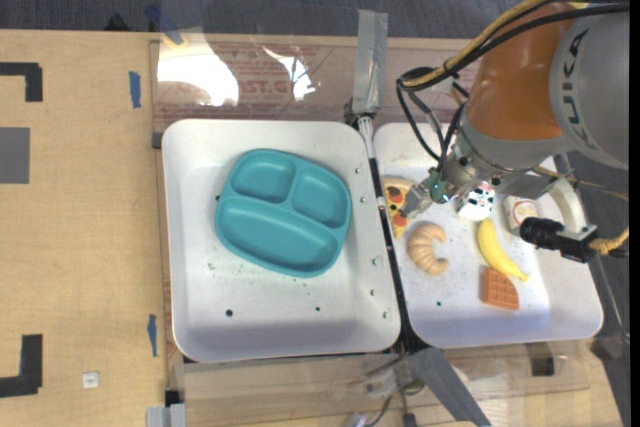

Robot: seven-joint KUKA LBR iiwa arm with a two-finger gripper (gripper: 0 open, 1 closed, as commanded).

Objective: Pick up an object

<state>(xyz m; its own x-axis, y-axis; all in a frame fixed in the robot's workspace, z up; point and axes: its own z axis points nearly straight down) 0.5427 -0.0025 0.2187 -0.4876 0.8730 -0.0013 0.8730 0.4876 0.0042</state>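
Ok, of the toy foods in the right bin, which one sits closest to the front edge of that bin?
The orange waffle. It lies below the banana's lower tip, nearer the bin's front rim than the croissant or the pizza slice.

Chunky grey KUKA arm with a glossy orange band, dark lettering on the grey shell, yellow and black cables looping over it, black connector sticking out lower down.

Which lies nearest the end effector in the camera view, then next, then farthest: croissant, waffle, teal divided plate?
From the end effector:
1. Croissant, just below it in the right bin.
2. Waffle, lower right in the same bin.
3. Teal divided plate, off in the left bin.
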